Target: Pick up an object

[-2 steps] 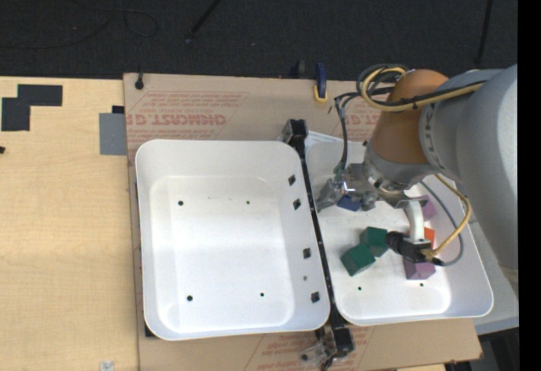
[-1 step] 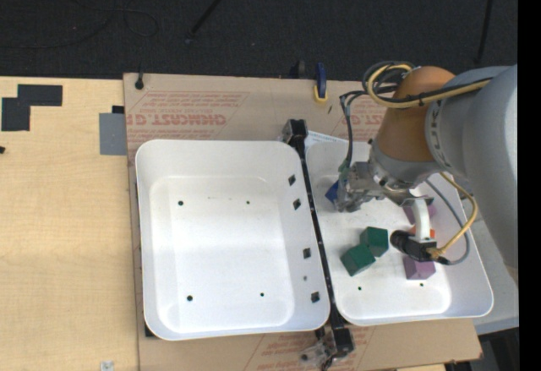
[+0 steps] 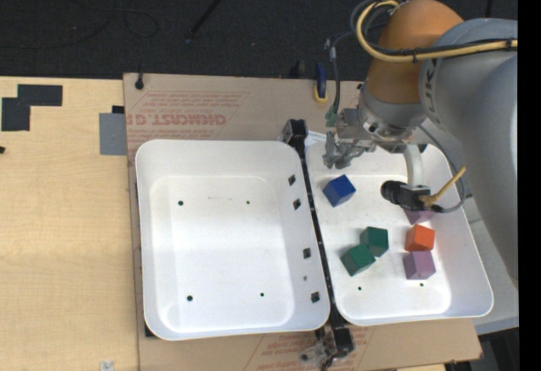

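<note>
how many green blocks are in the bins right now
2, both in the right bin: one green block near its middle, the other touching it, lower left. The arm might hide more.

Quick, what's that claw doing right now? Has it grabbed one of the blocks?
Claw: hanging above the right bin, just up from the blue block; nothing seen between its tips. Open or closed cannot be told.

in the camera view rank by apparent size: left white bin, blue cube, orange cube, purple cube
1. left white bin, by far the largest
2. blue cube, orange cube and purple cube look about alike; I would not rank them.
</note>
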Available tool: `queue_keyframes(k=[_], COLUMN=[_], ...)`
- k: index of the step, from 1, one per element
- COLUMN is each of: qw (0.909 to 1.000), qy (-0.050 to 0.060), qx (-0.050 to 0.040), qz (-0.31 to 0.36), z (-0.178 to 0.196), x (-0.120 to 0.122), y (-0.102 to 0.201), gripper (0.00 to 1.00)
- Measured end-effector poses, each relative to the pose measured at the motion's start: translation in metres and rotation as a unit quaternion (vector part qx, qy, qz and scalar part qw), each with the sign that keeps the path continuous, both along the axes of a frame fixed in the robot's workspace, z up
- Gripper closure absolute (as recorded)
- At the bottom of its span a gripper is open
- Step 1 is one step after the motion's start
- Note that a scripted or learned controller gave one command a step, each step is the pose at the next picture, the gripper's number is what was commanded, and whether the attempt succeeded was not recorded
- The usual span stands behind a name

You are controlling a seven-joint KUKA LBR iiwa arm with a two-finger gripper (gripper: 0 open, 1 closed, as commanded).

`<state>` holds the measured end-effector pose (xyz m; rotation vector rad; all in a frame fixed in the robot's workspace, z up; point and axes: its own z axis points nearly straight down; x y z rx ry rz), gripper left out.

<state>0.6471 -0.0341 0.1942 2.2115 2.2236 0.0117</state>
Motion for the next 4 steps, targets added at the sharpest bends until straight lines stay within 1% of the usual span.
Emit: queue_keyframes(k=[1, 2, 3, 4], qw=[1.0, 1.0, 1.0, 1.0], qy=[0.007, 0.005, 0.006, 0.008], qx=[0.0, -0.0002, -0.0002, -0.0008], qz=[-0.001, -0.001, -0.001, -0.001], z=[-0.007, -0.007, -0.004, -0.047], x=[-0.023, -0.003, -0.004, -0.008], y=[0.043, 0.078, 0.122, 0.167], gripper=[1.0, 1.0, 1.0, 1.0])
